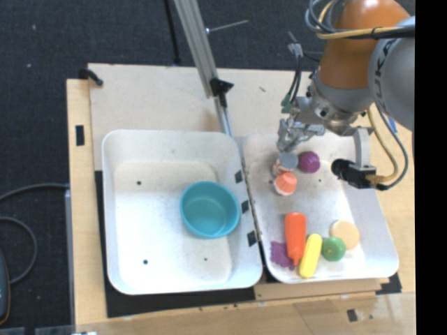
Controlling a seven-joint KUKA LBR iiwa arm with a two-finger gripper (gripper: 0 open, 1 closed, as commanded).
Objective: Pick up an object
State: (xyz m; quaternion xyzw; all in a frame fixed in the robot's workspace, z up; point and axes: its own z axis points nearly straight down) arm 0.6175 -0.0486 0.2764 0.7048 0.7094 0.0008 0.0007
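My gripper hangs over the far part of the right bin, just above a small orange-and-white round object. A purple ball lies right beside the fingers, on their right. Nearer the front of that bin lie an orange cylinder, a yellow oblong piece, a green ball, a tan disc and a purple piece. The fingers point down, close together, and I see nothing between them.
The left bin holds a teal bowl. A slanted metal pole rises behind the bins, its base near the divider. A black fitting on the arm juts over the right bin's far right side.
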